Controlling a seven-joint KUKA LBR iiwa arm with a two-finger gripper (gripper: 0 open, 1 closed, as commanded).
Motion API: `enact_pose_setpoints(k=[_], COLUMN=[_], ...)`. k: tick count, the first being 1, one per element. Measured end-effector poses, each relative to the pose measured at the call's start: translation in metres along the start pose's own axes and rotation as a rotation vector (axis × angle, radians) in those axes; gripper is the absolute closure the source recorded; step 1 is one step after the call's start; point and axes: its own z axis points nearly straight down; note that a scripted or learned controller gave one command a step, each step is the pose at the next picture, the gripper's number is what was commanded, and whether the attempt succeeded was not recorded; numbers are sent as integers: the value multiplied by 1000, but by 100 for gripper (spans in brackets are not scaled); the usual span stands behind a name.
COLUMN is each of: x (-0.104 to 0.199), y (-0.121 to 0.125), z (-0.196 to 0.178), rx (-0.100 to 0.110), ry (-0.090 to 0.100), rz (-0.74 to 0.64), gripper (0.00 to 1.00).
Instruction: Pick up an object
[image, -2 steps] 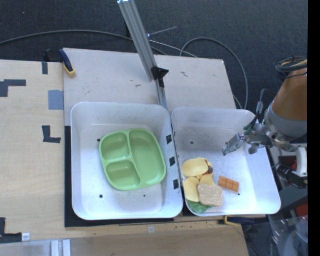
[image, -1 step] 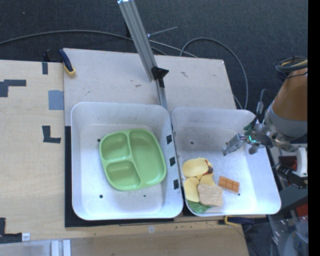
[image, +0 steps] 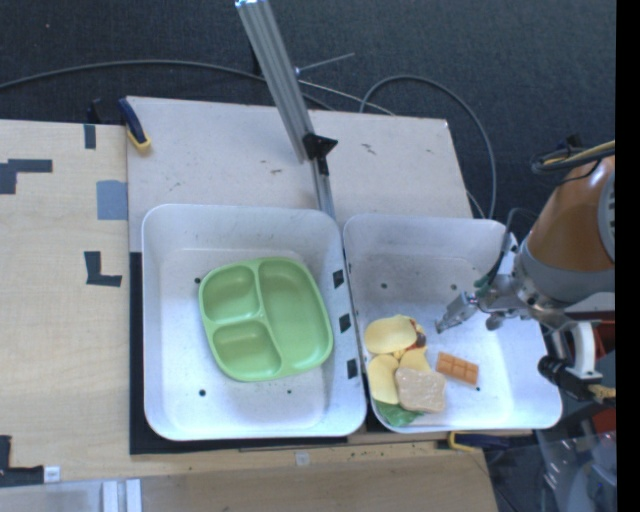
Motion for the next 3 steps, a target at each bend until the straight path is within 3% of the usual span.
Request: enact_pose_setpoints(k=[1,2,3], x=[0,0,0], y=[-1,-1,-1], z=[64,65,55], rx=[-2,-7,-6], ry=[0,-1,0], rz=[-1,-1,-2], gripper=[0,0,100])
